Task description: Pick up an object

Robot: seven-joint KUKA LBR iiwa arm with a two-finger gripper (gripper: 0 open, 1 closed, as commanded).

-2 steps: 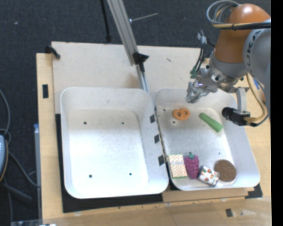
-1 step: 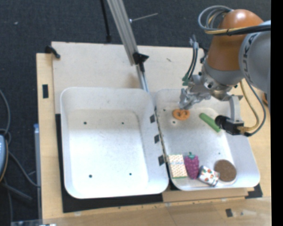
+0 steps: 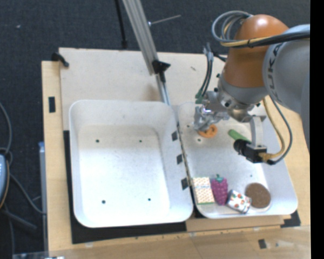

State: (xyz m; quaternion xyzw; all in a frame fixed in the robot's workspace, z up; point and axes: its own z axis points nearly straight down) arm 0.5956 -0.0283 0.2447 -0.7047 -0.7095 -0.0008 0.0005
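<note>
1. The gripper point(image 3: 205, 122) hangs low over the right bin point(image 3: 283, 183), upper middle of the frame, directly above an orange piece point(image 3: 209, 132); I cannot tell its state, nor whether it holds the piece.
2. A box point(image 3: 203, 190), a purple fruit point(image 3: 220, 189), a spotted item point(image 3: 238, 200) and a brown disc point(image 3: 257, 195) crowd the bin's lower edge, perhaps harder to reach.
3. The left bin point(image 3: 78, 144) sits beside it.
</note>
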